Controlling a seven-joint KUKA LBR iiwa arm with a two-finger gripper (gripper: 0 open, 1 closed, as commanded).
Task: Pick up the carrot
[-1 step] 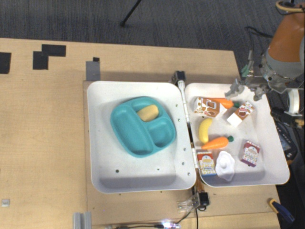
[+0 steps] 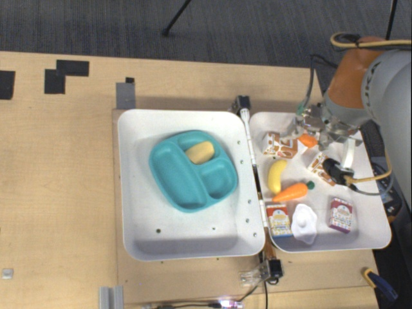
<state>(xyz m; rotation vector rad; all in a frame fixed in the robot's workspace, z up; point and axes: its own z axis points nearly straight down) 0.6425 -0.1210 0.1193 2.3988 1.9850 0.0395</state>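
Carrot (image 2: 291, 192) lies crosswise mid right bin (image 2: 380, 237), tip toward the divider, nearer the front than the claw (image 2: 320, 136); claw's grip state unclear.

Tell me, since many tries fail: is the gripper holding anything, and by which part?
It cannot be told. The gripper hangs over the right bin's far end; the carrot lies apart, unheld.

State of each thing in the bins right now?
carrot: lying flat in right bin, not gripped
banana: lying beside carrot
teal plate: in left bin, right way up
yellow food piece: resting on teal plate
gripper: low over right bin's far side
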